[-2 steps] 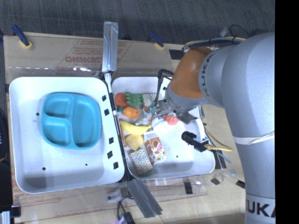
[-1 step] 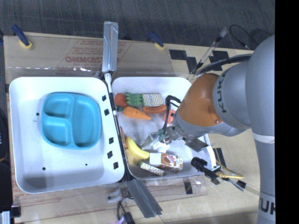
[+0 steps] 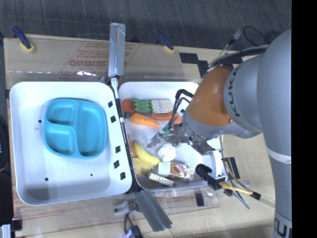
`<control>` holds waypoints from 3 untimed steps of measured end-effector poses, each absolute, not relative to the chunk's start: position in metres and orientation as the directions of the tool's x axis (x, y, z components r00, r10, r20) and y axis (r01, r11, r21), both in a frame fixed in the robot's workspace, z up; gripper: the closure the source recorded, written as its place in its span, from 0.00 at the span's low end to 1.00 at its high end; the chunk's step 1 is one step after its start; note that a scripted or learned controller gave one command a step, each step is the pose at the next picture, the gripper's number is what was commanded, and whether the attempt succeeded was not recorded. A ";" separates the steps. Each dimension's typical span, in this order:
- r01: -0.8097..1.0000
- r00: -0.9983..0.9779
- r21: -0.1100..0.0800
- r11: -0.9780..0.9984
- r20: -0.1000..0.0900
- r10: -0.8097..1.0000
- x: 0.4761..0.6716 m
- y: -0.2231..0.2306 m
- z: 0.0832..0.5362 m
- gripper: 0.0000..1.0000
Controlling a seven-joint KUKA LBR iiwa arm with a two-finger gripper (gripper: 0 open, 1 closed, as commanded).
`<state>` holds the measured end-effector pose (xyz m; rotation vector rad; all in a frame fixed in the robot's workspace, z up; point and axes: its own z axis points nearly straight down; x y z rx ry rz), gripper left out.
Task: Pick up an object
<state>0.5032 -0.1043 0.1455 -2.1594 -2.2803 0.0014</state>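
My gripper (image 3: 162,139) is low in the right bin (image 3: 148,89), under the orange-banded wrist. Just below it lies a white rounded object (image 3: 167,153), very close to it; contact cannot be made out. A yellow banana (image 3: 143,155) lies to its left, and a brown carton (image 3: 177,171) lies along the bin's front. Behind the gripper are an orange carrot (image 3: 144,120), a green toy (image 3: 142,105), a checkered packet (image 3: 161,104) and a red piece (image 3: 128,105). The arm hides the right part of the bin.
The left bin (image 3: 20,133) holds a blue divided plate (image 3: 77,128). A grey divider (image 3: 117,48) stands between the bins at the back. Blue clamps (image 3: 22,37) hold the cardboard sheet under the bins.
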 end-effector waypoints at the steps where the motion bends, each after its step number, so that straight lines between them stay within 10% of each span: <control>1: 1.000 0.004 -0.003 -0.004 0.001 1.000 0.521 -0.119 0.091 0.00; 2: 1.000 0.000 -0.006 0.000 0.001 1.000 0.521 -0.119 0.100 1.00; 3: 1.000 -0.005 -0.001 0.005 0.002 1.000 0.538 -0.065 0.192 1.00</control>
